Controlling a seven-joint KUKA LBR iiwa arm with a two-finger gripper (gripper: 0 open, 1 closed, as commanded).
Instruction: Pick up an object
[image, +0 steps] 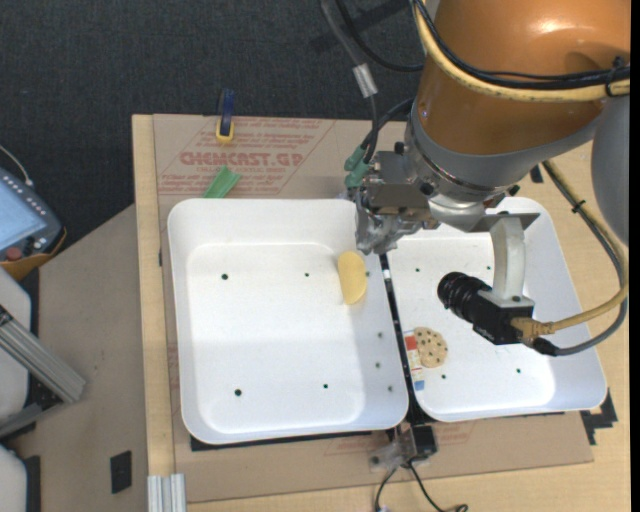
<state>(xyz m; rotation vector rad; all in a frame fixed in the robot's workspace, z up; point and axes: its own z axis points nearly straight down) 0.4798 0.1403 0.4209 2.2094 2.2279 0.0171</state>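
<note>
Yellow banana-shaped object (352, 277) lies in the left bin (200, 240), just below the gripper (375, 235), apparently touching its tips. The arm (510, 80) leans in over the bins' shared edge. A cookie (431, 347) sits in the right bin (560, 370), well apart.

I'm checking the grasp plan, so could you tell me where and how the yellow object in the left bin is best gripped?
Probably across the narrow middle of the yellow object, coming straight down. It lies flat and elongated near the left bin's right wall, so closing across its short width suits the gripper.
</note>
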